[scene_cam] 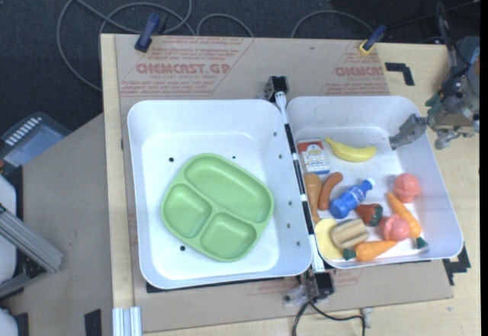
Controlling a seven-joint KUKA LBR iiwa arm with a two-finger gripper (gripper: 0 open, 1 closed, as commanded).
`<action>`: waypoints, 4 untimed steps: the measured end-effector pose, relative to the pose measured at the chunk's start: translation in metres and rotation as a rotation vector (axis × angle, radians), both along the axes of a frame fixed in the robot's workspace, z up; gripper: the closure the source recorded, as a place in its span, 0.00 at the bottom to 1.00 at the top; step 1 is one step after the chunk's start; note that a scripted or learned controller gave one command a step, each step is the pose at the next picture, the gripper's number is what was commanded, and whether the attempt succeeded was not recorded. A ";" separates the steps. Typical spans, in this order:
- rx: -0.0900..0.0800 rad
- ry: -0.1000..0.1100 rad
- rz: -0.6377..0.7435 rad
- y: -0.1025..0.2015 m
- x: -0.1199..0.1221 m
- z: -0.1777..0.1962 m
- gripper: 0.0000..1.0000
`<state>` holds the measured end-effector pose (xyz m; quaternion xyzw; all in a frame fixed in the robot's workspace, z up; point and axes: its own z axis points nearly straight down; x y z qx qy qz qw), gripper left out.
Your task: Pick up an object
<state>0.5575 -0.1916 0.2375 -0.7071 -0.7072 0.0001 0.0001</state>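
Observation:
The right bin (358, 107) holds several toy foods: a yellow banana (351, 150), a red and white carton (313, 158), a sausage (330, 188), a blue bottle (351, 199), a pink round fruit (407, 187), a carrot (402, 212) and a bread roll (349, 232). My gripper (424, 135) hangs over the bin's far right rim, above and to the right of the banana. Its two fingers (402, 132) stand spread apart, open, with nothing between them.
The left bin (152, 136) holds a green divided plate (218, 206). A second carrot (375, 249) and a red fruit (370, 213) lie near the right bin's front. Blue and yellow clamps (149, 31) sit on the cardboard behind the bins.

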 end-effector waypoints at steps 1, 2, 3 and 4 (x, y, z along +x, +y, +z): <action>0.000 0.002 -0.001 -0.033 -0.024 -0.076 0.00; 0.009 0.002 0.004 -0.027 -0.038 -0.153 0.00; 0.000 -0.003 0.000 -0.031 -0.038 -0.142 1.00; -0.001 -0.008 0.002 0.045 0.001 -0.151 1.00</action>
